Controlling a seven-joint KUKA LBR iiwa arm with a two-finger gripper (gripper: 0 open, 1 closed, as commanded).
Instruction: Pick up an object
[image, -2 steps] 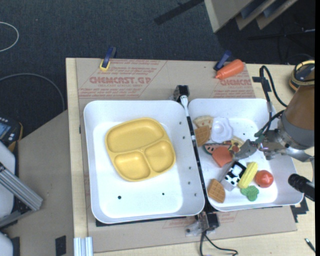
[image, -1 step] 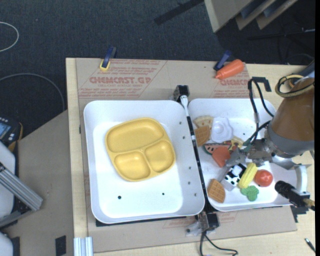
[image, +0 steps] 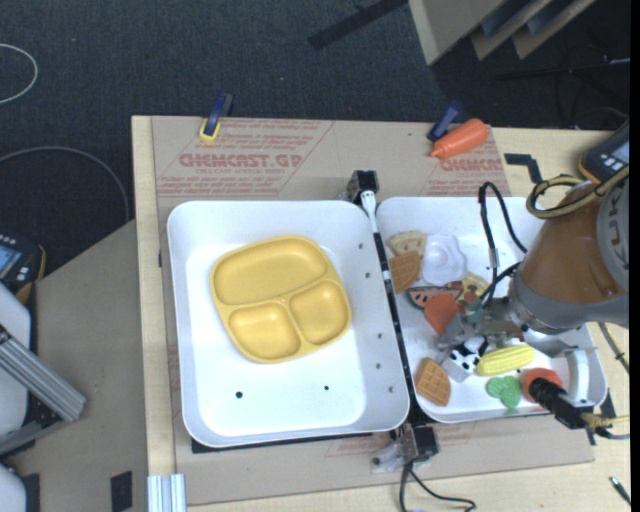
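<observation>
Two shallow white bins are sitting side by side on the table (image: 150, 300), and they are carrying very different loads. The left bin (image: 200, 390) is holding just a yellow divided plate (image: 280, 297), lying flat near its middle. The right bin (image: 400, 215) is crowded with toy food, which is probably why the arm (image: 565, 265) is reaching in there from the right: that is where the things to pick from are lying.

The gripper (image: 478, 322) is hanging low over the middle of that pile, close above a red piece (image: 440, 312) and a watermelon slice (image: 425, 296). How far apart its tips are standing I cannot tell, since the wrist and cables are covering them, and nothing is showing between them, so I am judging that no object is being held yet.

Just below the gripper, a black-and-white spotted piece (image: 460, 360) and a yellow corn cob (image: 508, 358) are lying near each other, with a waffle cookie (image: 433, 382) toward the bin's near edge and a green piece (image: 508, 390) beside a red one (image: 542, 380). With the pieces packed this tightly, a descent here could be nudging neighbours rather than closing on one item.
</observation>
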